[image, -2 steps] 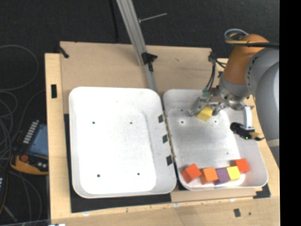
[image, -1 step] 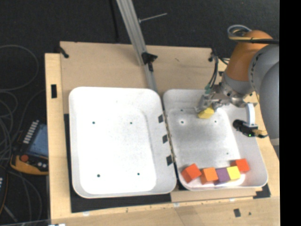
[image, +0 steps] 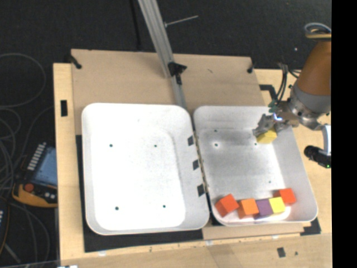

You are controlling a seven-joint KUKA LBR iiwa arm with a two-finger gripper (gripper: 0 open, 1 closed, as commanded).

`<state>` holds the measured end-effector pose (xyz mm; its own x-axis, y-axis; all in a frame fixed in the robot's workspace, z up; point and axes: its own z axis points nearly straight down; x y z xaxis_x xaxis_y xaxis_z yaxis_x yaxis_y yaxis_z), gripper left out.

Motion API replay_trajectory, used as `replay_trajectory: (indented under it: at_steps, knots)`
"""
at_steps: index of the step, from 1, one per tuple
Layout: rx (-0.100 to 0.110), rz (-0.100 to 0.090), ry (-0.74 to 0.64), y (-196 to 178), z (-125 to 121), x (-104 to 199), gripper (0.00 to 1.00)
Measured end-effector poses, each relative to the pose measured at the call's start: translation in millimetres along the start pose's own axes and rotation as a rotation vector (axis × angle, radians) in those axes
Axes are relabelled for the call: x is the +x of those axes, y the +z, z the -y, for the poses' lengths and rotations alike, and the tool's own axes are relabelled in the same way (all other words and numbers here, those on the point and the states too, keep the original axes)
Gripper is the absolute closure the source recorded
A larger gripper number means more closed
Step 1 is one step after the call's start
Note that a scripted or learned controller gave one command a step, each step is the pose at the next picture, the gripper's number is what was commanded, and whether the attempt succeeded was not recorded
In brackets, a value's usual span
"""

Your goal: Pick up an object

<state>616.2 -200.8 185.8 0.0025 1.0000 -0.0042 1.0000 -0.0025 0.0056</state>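
Over the right bin (image: 290,166), toward the upper right of the frame, the hand (image: 266,128) is closed on a small yellow block (image: 268,137), which shows between its fingers, raised above the bin floor. The grey arm (image: 313,88) with its orange band reaches in from the frame's right edge. Along the lower edge of the right bin lie five more blocks: a red-orange block (image: 226,204), an orange block (image: 248,207), a purple block (image: 263,209), a yellow block (image: 277,206) and a red block (image: 287,196). The left bin (image: 136,166) sits just beside it on the wooden surface (image: 134,80).
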Motion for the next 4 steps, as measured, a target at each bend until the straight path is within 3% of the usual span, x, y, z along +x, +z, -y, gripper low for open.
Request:
replay_trajectory:
  at_steps: [1,2,3,4]
  knots:
    - [-0.001,-0.006,-0.013,-53.8,-41.8,113.1,1.00]
    - [0.007,-0.005,-0.008,-45.5,5.2,162.1,1.00]
    - [0.010,-0.002,-0.002,-8.8,-4.6,153.9,1.00]
    - [0.001,-0.008,-0.013,-61.0,19.3,242.1,1.00]
